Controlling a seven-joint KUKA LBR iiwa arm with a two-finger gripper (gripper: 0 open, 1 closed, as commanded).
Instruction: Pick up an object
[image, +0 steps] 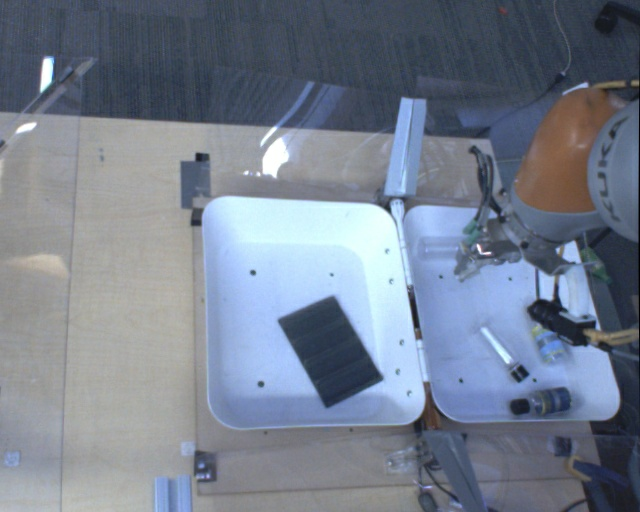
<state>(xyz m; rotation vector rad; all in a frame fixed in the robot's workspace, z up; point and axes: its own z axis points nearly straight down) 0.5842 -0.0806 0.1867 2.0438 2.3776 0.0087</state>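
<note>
My gripper (476, 254) hangs over the back left part of the right bin (445, 390), under the grey and orange arm. In front of it, a white pen-like tube with a black tip (502, 353) lies slanted on the bin floor. A small dark bottle with a black cap (540, 403) lies on its side by the front rim. A small clear bottle (551, 347) sits near the right side. A flat dark grey rectangular pad (329, 350) lies askew in the left bin (240, 240). I see nothing in the gripper.
The two bins meet at a narrow ridge (408, 300). A metal post (405, 150) stands behind that ridge. Pale wooden bench (100, 300) spreads out to the left of the bins.
</note>
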